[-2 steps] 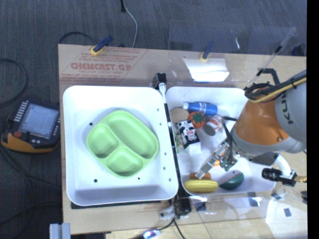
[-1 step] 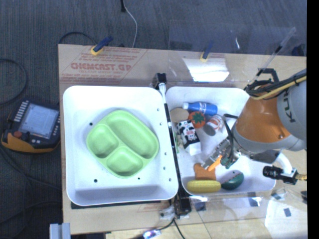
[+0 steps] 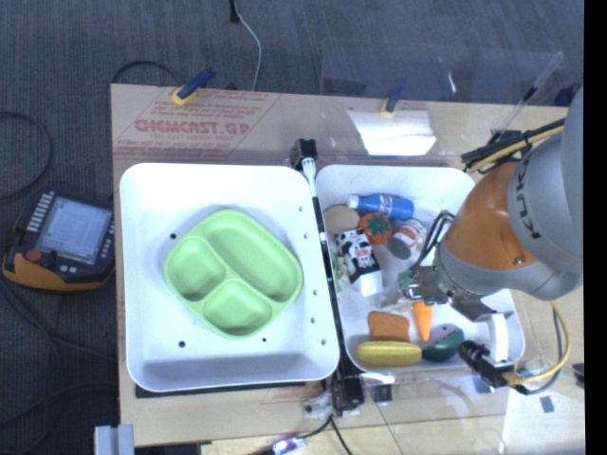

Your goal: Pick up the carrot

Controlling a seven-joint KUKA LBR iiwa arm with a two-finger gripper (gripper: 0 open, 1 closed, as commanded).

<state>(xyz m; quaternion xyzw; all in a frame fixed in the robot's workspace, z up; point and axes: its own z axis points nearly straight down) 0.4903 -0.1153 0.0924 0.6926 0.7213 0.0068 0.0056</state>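
The gripper [image 3: 418, 292] is hanging right over the carrot [image 3: 422, 320], which is lying in the right bin [image 3: 446, 176] between an orange-brown block [image 3: 388, 326] and a dark green piece [image 3: 443, 344], just above a yellow banana [image 3: 388, 353]. Whether the claw is wide or narrow, I cannot tell — the wrist is covering it. A good grasp is looking like a straight descent, clearing both neighbours. The carrot's upper end is hidden — its length is hard to judge.
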